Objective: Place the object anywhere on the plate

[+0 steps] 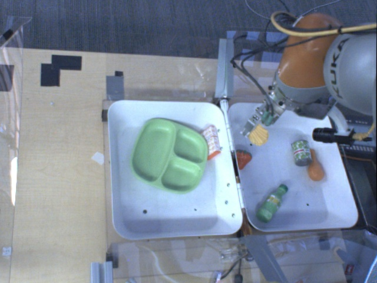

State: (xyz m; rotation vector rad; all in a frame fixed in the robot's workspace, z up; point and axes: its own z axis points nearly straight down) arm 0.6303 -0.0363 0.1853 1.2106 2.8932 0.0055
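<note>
Gripper sits in the right bin, directly above a yellow object; finger spacing cannot be determined, and contact is unclear. Green 3-compartment plate lies in the left bin. A small packet touches its rim.

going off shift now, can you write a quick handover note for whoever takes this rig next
Gripper: low over the upper left part of the right bin, right above a yellow piece. Whether it grips the piece cannot be told from this view.
Plate: green divided plate sits in the left bin. None of the objects lies on it; a small orange and white packet lies at its right edge.
Other things in the right bin: red piece by the left wall, small can, orange piece, green bottle lying down.
Done: nothing on the plate yet.
Left: secure an object, carry it over, set it on the plate.
</note>
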